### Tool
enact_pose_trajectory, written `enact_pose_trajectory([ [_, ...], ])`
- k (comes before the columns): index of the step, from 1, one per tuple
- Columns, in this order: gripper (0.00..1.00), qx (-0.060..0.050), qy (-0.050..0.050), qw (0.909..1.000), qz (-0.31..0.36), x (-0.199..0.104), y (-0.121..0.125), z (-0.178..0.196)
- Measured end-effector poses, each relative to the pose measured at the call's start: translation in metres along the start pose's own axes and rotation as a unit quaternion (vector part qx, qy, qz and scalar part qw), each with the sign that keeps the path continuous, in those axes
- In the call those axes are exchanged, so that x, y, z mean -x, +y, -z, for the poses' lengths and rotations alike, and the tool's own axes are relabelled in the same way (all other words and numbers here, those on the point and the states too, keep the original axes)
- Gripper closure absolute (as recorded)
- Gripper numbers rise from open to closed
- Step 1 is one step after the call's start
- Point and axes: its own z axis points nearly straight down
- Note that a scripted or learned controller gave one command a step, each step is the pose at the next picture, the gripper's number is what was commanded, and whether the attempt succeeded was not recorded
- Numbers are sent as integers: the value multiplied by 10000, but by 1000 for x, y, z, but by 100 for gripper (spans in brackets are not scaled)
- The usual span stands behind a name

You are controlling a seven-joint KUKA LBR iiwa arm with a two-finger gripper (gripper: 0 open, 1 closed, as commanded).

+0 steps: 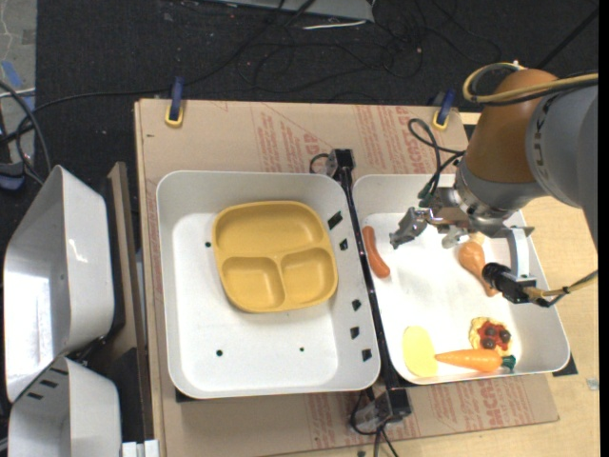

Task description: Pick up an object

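Arm (533, 141) is seen over the right bin (542, 350), gripper (411, 232) empty with fingers apart.
A yellow tray (276, 255) is set in the left bin (190, 350), well left of the gripper; a sausage (376, 252) lies just below-left of it, a carrot (468, 358), yellow piece (417, 350) and small pizza (491, 333) well below it.
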Motion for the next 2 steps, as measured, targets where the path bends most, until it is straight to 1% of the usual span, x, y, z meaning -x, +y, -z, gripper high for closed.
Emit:
enact_pose_trajectory([
  [1,0,8,-1,10000,-2,0,0,-53],
  [2,100,24,-2,10000,-4,0,1,-40],
])
